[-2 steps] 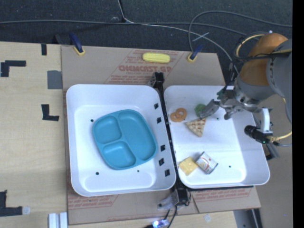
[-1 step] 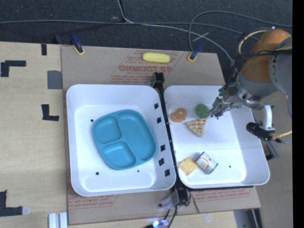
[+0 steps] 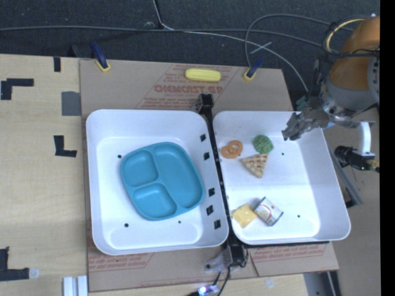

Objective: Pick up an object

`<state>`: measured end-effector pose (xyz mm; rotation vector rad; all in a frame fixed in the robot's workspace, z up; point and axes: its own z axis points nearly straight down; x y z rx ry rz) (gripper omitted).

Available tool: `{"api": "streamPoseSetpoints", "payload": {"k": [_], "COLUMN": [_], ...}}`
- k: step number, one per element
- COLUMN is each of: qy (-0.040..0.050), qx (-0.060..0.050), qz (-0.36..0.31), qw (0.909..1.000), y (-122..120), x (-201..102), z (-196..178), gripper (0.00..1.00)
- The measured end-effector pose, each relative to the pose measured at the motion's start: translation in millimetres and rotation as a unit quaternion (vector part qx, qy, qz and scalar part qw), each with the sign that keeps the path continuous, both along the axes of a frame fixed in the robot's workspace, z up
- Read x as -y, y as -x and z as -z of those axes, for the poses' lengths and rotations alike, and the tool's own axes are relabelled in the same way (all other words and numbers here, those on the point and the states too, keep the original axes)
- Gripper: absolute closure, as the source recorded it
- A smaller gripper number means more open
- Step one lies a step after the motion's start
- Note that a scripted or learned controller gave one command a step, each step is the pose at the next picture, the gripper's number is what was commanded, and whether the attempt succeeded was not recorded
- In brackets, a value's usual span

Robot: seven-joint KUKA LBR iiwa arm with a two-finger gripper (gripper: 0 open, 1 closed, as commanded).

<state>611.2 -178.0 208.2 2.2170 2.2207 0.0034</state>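
- Bench: two shallow white bins side by side on a brown cardboard sheet (image 3: 185, 88), which lies on a pale wooden tabletop (image 3: 37, 184)
- Left bin (image 3: 102, 128): holds a blue divided tray (image 3: 162, 180) with three compartments, set near the bin's middle; bare white floor runs all round the tray, widest along the near edge
- Right bin (image 3: 327, 196): holds five small objects, grouped in two clusters with a band of open floor between them
- Far cluster: an orange ring (image 3: 232, 149) nearest the shared wall, a green lump (image 3: 263, 143) just beside it, and a tan wedge (image 3: 255, 164) close below both (whether the wedge touches the green lump cannot be told)
- Near cluster: a yellow block (image 3: 244, 215) touching a small can (image 3: 269, 212) lying on its side, both close to the bin's near rim
- Open room: the right half of the right bin's floor is bare from the far rim to the near one
- Gripper (image 3: 295, 130): dark, at the far right corner of the right bin, over its rim and apart from every object; nothing is seen between its fingers, and whether they are spread or closed cannot be told
- Arm (image 3: 352, 73): grey with an orange band, reaching in from the right
- Outside the bins: a yellow object (image 3: 202, 74) on the cardboard beyond the far rims, between two blue-and-yellow clamps (image 3: 99, 57) at the cardboard's far edge; cables (image 3: 203, 32) cross the dark surface behind
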Motion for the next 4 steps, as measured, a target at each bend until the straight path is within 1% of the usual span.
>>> {"api": "streamPoseSetpoints", "payload": {"k": [1, 2, 3, 4], "qy": [-0.0005, -0.0011, -0.0014, -0.0014], "qx": [-0.002, -0.004, -0.003, -0.003], "qz": [0.0, -0.001, -0.002, -0.002], "qw": [1.0, 1.0, 1.0, 1.0], "y": [-1, 13, 34, 48], "x": [0, -50, -107, -157], "z": [-14, -4, -7, -18], "gripper": [1.0, 1.0, 1.0, 1.0]}}
